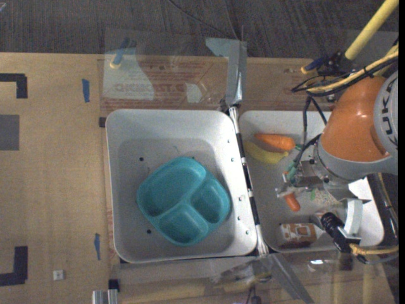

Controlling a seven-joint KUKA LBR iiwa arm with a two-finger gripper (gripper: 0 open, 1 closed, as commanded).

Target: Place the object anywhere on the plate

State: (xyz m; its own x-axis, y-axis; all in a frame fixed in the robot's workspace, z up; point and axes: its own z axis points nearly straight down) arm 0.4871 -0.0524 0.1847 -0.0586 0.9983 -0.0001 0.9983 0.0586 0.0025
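A teal divided plate (183, 199) lies in the left white bin (126, 132), a little right of its middle. My gripper (293, 187) hangs low over the right bin (266, 220), near its centre. A small orange piece (292, 202) lies directly under the gripper's tip, partly covered by it. Whether the gripper touches it is unclear. The arm's grey and orange wrist (354, 128) hides the bin's right part.
At the right bin's back lie an orange carrot (275, 142) and a yellow banana (266, 153). A small brown carton (297, 233) rests near its front edge. A raised divider (243, 170) separates the two bins. Cables (329, 68) trail behind the arm.
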